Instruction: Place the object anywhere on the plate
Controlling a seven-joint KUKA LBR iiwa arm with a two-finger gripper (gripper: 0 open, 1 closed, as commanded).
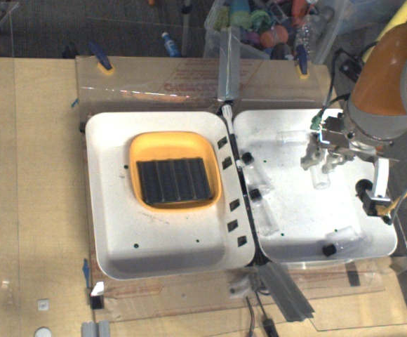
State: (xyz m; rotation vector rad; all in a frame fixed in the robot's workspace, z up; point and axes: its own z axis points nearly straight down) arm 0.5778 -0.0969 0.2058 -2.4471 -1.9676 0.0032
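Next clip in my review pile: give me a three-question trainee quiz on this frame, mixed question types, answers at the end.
1. True or false: the dark ribbed rectangular block lies on the orange rounded-square plate.
2. Multiple choice: the grey arm's hand is above which bin? A) left white bin B) right white bin C) neither
3. Fill in: the clear tub of colourful toys sits beyond the bench's ____ edge.

Key
1. True; the block rests in the plate's centre.
2. B; the hand hangs over the right white bin's upper right part.
3. Far (top of the camera view).
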